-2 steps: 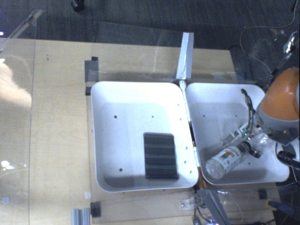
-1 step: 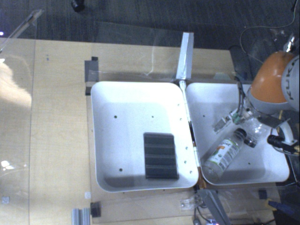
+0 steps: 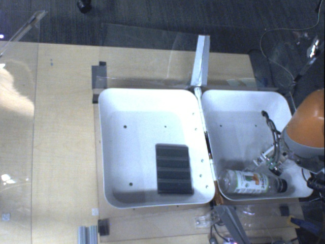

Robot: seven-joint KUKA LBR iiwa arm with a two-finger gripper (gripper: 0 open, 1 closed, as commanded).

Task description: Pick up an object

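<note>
Table [image 3: 61,136], two white bins; left bin [image 3: 147,105] holds black ridged block [image 3: 174,169]. In right bin [image 3: 238,111], bottle [image 3: 251,182] lies on side at front wall. Gripper [image 3: 271,159] hovers just above bottle; finger state — we can't tell. Approach step, we reckon: next, lower and straddle bottle.

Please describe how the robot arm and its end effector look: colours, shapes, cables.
The arm shows a rounded orange band over grey. Its end effector is small and metallic silver, with greenish details. A thin black cable curves along it.

Left bin [image 3: 117,136] open around black block [image 3: 174,169]; bottle [image 3: 252,182] crowds right bin's [image 3: 233,111] near wall
</note>
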